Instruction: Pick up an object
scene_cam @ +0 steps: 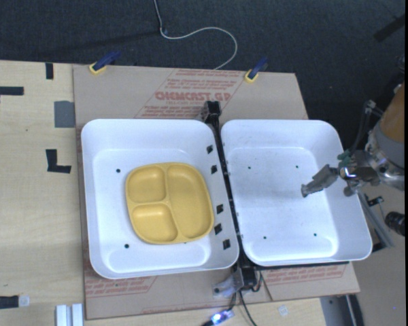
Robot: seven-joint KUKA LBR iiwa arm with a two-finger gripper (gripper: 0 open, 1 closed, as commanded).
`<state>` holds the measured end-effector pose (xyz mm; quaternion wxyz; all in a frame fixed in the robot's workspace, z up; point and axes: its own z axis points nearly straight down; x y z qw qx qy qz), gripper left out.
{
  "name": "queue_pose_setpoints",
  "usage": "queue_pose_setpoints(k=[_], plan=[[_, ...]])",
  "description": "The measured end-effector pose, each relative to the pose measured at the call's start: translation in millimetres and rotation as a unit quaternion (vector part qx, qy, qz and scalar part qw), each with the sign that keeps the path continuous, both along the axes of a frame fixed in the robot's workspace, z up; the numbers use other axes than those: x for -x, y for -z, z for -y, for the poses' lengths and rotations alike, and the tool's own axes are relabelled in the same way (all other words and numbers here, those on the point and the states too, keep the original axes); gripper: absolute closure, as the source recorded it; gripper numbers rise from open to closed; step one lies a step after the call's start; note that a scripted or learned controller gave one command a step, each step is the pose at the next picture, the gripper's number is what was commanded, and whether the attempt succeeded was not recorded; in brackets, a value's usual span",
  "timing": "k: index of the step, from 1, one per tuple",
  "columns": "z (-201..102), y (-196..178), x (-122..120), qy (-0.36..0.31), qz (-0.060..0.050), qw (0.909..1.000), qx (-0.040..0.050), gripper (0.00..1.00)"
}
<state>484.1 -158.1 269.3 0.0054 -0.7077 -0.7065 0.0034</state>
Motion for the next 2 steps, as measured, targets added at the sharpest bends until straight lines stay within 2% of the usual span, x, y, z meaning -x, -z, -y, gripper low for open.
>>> queue_pose_setpoints(k=[1, 2], plan=[[0, -4, -2, -0.001, 0.004, 1.0, 0.001, 0.0], [-2, 61, 5, -0.001, 0.001, 1.0, 0.0, 0.0]])
